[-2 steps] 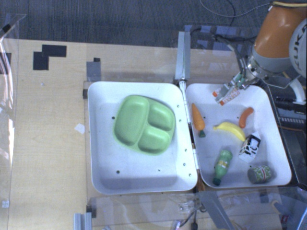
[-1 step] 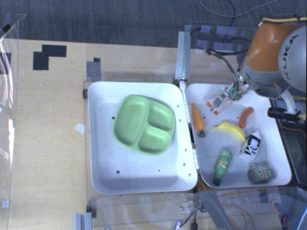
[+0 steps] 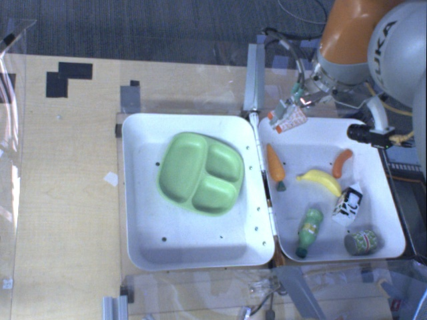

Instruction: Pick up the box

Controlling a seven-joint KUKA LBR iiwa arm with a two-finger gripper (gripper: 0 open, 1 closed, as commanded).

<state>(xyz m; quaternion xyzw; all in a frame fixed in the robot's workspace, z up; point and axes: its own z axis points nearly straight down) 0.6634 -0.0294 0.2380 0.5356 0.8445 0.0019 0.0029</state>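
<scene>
A small red and white box (image 3: 288, 119) hangs tilted over the back left corner of the right bin (image 3: 393, 209). My gripper (image 3: 297, 103) comes down from the grey and orange arm at the upper right. Its fingers are shut on the box's upper end. The box looks lifted off the bin floor, close to the bin's rim.
In the right bin lie a carrot (image 3: 275, 164), a banana (image 3: 319, 181), a red sausage-shaped item (image 3: 341, 162), a black and white carton (image 3: 348, 203), a green bottle (image 3: 308, 229) and a can (image 3: 362, 242). The left bin (image 3: 143, 245) holds a green divided tray (image 3: 201, 172).
</scene>
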